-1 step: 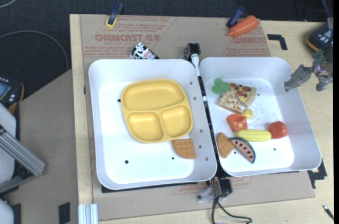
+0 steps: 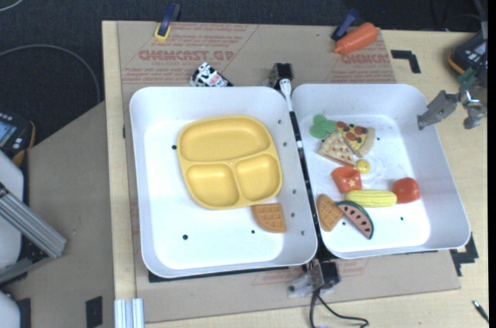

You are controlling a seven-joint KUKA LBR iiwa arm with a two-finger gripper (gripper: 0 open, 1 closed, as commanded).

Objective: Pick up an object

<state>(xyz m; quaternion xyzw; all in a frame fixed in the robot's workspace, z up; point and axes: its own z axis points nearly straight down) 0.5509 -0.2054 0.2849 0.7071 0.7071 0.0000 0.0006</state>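
The right bin [image 2: 434,226] holds several toy foods: a pizza slice [image 2: 347,142], a green leafy piece [image 2: 321,125], a red block [image 2: 346,179], a corn cob [image 2: 372,199], a red tomato [image 2: 406,189], a watermelon slice [image 2: 361,219] and an orange pastry [image 2: 328,212]. A waffle [image 2: 270,218] lies in the left bin [image 2: 155,187] by a yellow divided plate [image 2: 230,161]. My gripper [image 2: 456,112] hovers over the right bin's far right rim, well away from the foods. It is open, with nothing between its fingers.
An orange carrot-like clamp [image 2: 356,38] and a yellow-and-blue clamp [image 2: 165,22] sit on the bench's far edge. A black-and-white cow toy [image 2: 209,76] lies behind the left bin. A black divider [image 2: 294,140] runs between the bins.
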